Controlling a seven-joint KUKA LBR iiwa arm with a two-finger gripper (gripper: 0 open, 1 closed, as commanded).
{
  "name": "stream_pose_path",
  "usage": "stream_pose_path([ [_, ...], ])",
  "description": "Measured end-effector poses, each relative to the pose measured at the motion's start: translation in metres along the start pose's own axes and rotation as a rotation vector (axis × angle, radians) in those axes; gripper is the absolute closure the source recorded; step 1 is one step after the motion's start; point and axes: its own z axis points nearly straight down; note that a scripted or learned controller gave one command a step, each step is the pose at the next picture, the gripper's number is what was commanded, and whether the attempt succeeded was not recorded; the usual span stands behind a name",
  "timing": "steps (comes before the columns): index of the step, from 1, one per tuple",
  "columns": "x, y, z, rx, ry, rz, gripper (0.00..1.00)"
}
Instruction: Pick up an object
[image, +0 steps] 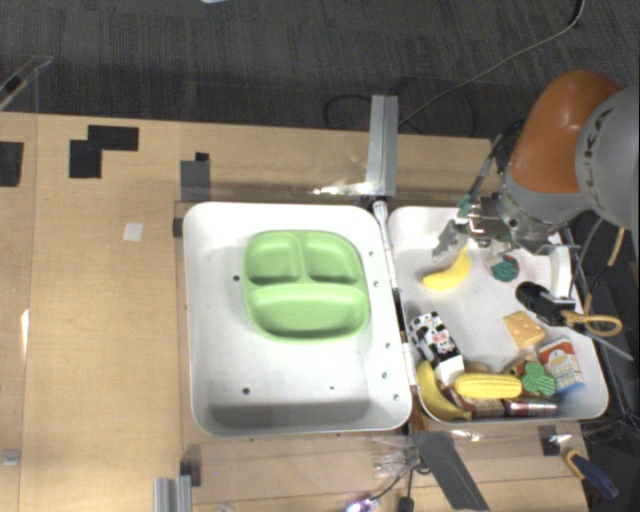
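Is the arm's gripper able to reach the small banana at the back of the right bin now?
Probably yes. The gripper hangs close above the small banana, which lies alone, with nothing on top of it or against it.

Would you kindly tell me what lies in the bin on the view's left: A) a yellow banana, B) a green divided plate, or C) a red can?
B: the green divided plate lies in the middle of the left bin, while the yellow banana lies in the right bin.
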Motion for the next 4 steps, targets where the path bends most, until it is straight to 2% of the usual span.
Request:
stream_pose_path([
  [1,-0.026,0.016,0.090,-0.002,0.000,-0.222,0.00],
  [2,-0.017,0.049,0.097,0.029,0.003,-0.341,0.00],
  [3,-0.025,0.020,0.095,-0.010,-0.004,-0.529,0.00],
  [4,-0.023,0.022,0.082,-0.013,-0.001,-0.529,1.00],
])
